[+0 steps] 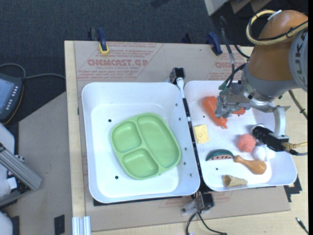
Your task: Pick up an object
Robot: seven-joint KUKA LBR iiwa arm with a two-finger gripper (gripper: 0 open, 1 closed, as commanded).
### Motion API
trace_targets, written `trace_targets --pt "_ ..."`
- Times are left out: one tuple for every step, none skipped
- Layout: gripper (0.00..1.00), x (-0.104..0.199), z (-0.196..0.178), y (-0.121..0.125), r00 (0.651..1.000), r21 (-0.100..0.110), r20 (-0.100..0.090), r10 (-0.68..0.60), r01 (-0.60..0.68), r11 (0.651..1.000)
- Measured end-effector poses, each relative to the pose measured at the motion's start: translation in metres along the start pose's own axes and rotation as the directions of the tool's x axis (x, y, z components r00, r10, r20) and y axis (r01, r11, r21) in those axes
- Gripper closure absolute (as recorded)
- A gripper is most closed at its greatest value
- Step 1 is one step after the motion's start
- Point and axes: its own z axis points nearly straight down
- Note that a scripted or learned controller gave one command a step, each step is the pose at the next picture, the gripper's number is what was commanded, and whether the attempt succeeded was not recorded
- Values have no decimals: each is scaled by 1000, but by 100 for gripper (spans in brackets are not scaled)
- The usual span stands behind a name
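My gripper (224, 110) hangs low over the back of the right bin (288, 177), right above an orange carrot-like toy (213, 109) that lies slanted there. The toy's parts show on both sides of the gripper, and I cannot see whether it is gripped. Further forward in the same bin lie a yellow cheese square (200, 133), a pink ball (247, 142), a white ball (260, 152), a watermelon slice (220, 155), a brown drumstick (251, 164) and a tan bread wedge (235, 181).
The left bin (93, 131) holds a green divided plate (145, 145). A ridge where the two bins meet (190, 131) runs between them. Clamps (102, 39) stand at the board's back edge.
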Motion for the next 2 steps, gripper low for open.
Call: trace_targets --pt "100 10 -1 -2 1000 2 0 4 -4 1000" --pt "100 15 6 5 1000 2 2 5 -5 1000"
